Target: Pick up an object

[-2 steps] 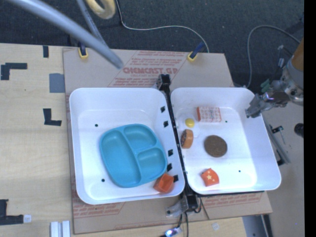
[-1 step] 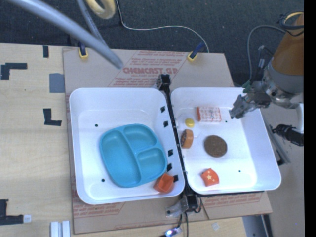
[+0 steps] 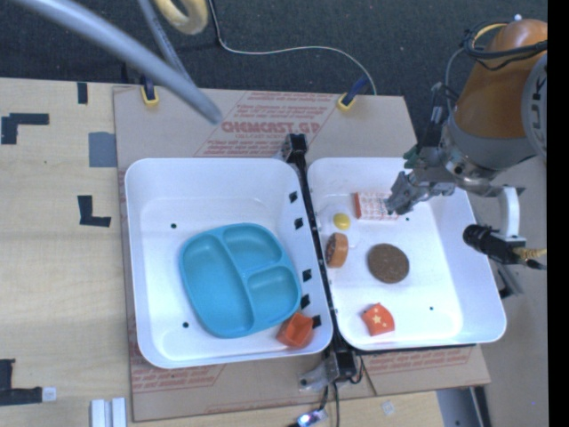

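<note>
In the right bin [image 3: 480, 327], the end effector [image 3: 397, 201] meets the red-and-white packet [image 3: 369, 205], grip state unclear

The wooden bench [image 3: 53, 238] carries a cardboard sheet [image 3: 258, 123] under 2 white bins [image 3: 147, 238].

Both white bins [image 3: 222, 181] are looking like smooth, slightly glossy plastic. The blue divided tray [image 3: 238, 278] is showing a soft plastic sheen. Printed brown cardboard [image 3: 267, 124] is lying matt beneath them, and the worktop [image 3: 53, 265] is showing pale, matt wood grain.
</note>
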Available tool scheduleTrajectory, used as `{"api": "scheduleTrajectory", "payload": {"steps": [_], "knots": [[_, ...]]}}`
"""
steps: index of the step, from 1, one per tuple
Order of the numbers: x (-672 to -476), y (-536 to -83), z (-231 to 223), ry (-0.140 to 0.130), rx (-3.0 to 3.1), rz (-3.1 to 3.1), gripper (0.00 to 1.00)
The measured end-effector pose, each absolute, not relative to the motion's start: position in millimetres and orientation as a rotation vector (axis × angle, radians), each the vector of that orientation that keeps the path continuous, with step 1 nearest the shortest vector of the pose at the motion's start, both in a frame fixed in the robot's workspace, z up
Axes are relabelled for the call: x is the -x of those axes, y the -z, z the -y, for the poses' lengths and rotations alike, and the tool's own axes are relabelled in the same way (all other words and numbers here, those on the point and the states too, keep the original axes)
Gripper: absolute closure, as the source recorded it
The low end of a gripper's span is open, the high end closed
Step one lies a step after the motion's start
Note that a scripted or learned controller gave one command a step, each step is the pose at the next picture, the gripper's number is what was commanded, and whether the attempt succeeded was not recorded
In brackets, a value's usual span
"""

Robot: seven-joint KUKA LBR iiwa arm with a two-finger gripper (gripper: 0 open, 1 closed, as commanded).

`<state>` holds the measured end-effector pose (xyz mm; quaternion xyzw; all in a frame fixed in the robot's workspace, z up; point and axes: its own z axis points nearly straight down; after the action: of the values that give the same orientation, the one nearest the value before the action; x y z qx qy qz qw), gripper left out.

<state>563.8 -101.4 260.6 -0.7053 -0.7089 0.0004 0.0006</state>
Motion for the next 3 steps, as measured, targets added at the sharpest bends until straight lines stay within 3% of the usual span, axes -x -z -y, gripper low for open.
{"api": "scheduleTrajectory", "payload": {"steps": [3], "knots": [[-602.8, -230.4, -46.9, -0.003, 2.216, 2.226, 1.0]]}}
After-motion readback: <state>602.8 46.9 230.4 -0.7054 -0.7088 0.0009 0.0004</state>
